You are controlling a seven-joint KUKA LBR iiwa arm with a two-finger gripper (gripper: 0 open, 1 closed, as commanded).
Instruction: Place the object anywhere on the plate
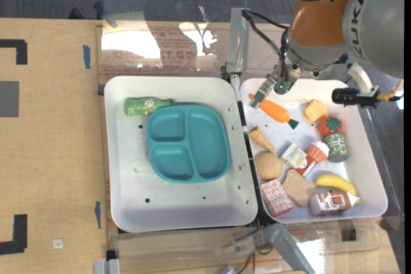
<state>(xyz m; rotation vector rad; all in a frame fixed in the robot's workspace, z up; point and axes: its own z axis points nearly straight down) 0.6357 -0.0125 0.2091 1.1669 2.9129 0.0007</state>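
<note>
My gripper (268, 90), grip state unclear, hovers just above-left of the carrot (277, 111); plate (187, 141) far left, bare; nothing placed yet.

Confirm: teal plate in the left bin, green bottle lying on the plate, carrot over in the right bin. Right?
Not quite. The green bottle lies on the bin floor beside the teal plate, at its upper left corner, not on it. The camera view shows this. The plate is in the left bin and the carrot is in the right bin, as you said.
</note>
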